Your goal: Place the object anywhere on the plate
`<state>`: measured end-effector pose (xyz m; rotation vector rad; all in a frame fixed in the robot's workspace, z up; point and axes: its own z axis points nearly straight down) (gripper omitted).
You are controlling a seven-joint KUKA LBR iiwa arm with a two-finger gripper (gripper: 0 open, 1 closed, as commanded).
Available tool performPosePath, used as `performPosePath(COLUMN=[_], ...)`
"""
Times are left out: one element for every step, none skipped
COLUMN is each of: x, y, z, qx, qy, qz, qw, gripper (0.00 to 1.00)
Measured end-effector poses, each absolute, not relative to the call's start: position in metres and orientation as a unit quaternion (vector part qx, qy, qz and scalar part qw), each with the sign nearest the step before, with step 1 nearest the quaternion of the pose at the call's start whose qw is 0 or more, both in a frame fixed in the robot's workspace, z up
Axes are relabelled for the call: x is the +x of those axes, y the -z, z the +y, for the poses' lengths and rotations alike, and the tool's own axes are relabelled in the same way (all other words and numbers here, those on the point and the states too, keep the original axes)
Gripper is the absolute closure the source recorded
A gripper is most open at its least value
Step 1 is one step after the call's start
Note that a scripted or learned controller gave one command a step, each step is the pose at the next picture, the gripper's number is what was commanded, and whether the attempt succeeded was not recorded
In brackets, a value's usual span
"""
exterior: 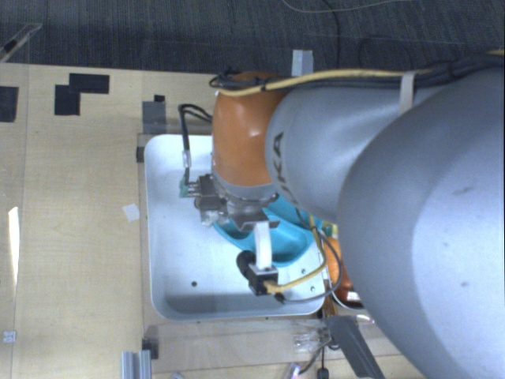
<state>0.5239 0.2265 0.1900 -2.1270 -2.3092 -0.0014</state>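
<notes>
Grey arm (pixel 410 212) from three o'clock hangs its gripper (pixel 233 215) over the blue plate (pixel 280 239), seemingly positioned for a drop; whether it is spread or pinching cannot be told.

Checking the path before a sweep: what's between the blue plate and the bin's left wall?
Nothing. In the camera view, the stretch from the plate to the left wall is bare white bin floor.

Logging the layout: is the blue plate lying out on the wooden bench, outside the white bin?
No, the blue plate lies inside the white bin, partly hidden under the arm.
</notes>
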Motion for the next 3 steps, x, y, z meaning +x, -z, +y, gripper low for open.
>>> performPosePath(x=[0.489, 0.516, 0.517], y=[-0.103, -0.175, -0.176], z=[0.234, 0.211, 0.207], qx=[-0.541, -0.61, -0.613], qy=[0.0045, 0.0031, 0.0018], qz=[-0.841, -0.792, -0.79], qw=[-0.002, 0.002, -0.001], gripper=[1.0, 1.0, 0.0])
